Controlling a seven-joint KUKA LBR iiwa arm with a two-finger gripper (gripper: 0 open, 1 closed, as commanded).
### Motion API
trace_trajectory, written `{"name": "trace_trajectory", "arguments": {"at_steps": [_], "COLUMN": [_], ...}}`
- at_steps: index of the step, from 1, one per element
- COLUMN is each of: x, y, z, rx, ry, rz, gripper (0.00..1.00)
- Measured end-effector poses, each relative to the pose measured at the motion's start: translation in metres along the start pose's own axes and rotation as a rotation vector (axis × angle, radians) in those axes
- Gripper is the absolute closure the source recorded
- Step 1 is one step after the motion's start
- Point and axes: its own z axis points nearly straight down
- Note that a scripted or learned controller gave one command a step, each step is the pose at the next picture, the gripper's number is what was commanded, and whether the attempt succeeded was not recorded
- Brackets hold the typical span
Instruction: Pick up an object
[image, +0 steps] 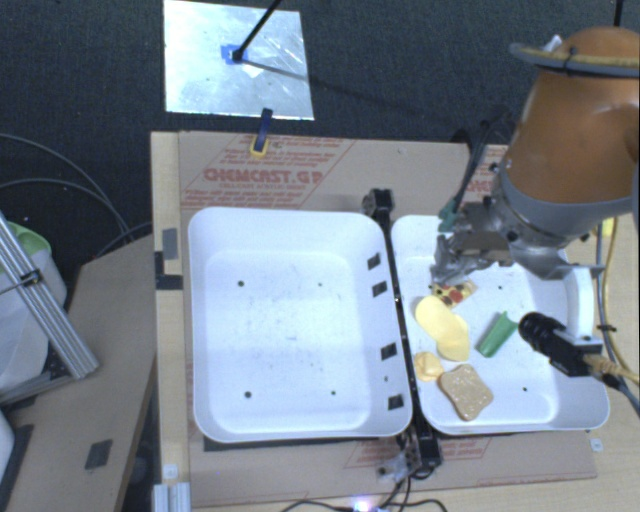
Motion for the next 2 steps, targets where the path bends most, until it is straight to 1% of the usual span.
{"name": "trace_trajectory", "arguments": {"at_steps": [1,2], "x": [0.1142,0.1073], "y": [0.0004,0.0011], "z": [-0.093,-0.099], "rx": [-0.006,0.001], "ry": [0.006,0.001], "rz": [-0.011,-0.005], "gripper": [1.0,1.0]}}
